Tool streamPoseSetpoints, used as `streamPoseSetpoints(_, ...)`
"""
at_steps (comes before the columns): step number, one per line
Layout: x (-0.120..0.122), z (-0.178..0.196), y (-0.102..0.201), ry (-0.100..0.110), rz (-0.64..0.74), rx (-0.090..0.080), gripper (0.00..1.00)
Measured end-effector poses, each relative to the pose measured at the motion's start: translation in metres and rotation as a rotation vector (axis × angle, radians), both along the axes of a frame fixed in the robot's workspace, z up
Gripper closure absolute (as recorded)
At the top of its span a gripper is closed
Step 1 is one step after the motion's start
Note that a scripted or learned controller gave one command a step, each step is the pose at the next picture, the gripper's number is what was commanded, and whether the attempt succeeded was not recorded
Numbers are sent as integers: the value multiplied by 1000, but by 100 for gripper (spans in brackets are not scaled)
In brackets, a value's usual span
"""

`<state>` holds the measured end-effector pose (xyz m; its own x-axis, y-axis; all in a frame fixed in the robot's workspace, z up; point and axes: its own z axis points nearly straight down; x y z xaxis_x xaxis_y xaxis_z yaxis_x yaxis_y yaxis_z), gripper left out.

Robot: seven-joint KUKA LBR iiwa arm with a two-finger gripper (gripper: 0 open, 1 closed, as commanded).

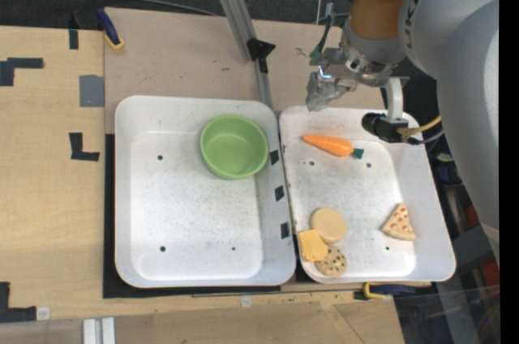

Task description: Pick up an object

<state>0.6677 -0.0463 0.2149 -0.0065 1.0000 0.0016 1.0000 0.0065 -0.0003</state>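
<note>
- Nothing has been picked up yet, judging by how things lie.
- The small grey two-finger gripper [323, 95] is seen just above the far rim of the shallow white right bin [422, 196].
- Nothing is seen between its jaws; how wide they are cannot be told.
- The orange toy carrot with a green end [328, 144] lies flat in that bin, near the gripper.
- A reach down and a grab are likely still left.

no readable text, labels or numbers
</note>
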Motion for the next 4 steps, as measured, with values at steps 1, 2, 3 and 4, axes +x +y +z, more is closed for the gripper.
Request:
streamPoseSetpoints(1, -8, 8, 46, 1, 0, 0, 100)
streamPoseSetpoints(2, -12, 12, 90, 1, 0, -1, 100)
streamPoseSetpoints(3, -17, 21, 141, 1, 1, 0, 100)
streamPoseSetpoints(4, -17, 21, 137, 2, -3, -2, 0)
